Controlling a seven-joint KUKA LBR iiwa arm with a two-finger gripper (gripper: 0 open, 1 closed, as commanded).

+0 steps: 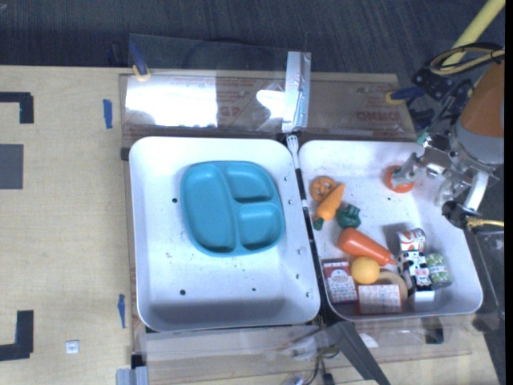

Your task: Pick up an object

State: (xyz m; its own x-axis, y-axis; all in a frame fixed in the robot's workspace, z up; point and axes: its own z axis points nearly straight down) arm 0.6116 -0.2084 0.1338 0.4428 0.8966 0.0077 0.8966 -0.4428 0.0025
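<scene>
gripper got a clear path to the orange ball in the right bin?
Probably yes. The orange ball lies uncovered from above, though a carrot and small boxes press close, leaving the gripper little finger room.

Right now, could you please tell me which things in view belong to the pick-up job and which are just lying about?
Belonging to the job:
- end effector
- right bin, holding the candidates
- red-orange disc
- carrot
- yellow ball
- small cartons

Just lying about:
- blue divided plate
- left bin under it
- clear panel behind the bins
</scene>
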